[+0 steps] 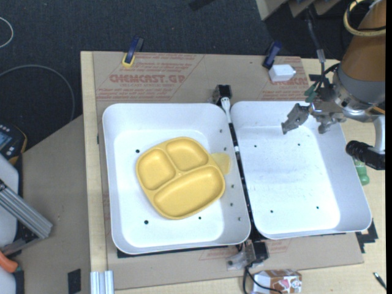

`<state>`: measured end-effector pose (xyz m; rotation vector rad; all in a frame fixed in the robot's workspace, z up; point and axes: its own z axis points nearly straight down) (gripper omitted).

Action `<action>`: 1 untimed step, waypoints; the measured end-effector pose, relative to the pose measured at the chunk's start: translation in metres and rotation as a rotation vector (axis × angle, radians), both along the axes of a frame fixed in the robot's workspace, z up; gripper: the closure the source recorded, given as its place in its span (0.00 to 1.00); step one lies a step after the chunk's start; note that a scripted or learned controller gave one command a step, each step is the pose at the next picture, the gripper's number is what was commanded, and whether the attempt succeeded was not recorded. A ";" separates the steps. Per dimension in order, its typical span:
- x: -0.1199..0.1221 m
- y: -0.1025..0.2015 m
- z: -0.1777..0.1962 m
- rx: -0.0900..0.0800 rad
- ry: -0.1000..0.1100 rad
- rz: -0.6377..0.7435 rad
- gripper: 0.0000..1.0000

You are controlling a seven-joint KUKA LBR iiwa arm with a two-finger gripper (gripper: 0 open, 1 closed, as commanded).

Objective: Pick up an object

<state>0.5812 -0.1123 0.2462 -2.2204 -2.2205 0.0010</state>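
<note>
A yellow divided plate (179, 176) with three compartments lies flat in the middle of the left bin (116, 133). A small pale yellow piece (222, 162) shows at the plate's right edge, touching it. My gripper (307, 120) hangs over the far right corner of the right bin (294, 219), well away from the plate. Its fingers (290, 121) are spread apart and nothing is between them. A small green thing (363, 175) shows at the right bin's right rim, partly hidden.
The two bins sit side by side on a cardboard sheet (184, 78) with a black clip (223, 94) at their shared far corner. A white block (282, 73) and two blue clamps (131, 49) (271, 55) lie behind the bins.
</note>
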 end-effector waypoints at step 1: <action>-0.079 0.033 0.116 0.000 -0.013 0.004 0.00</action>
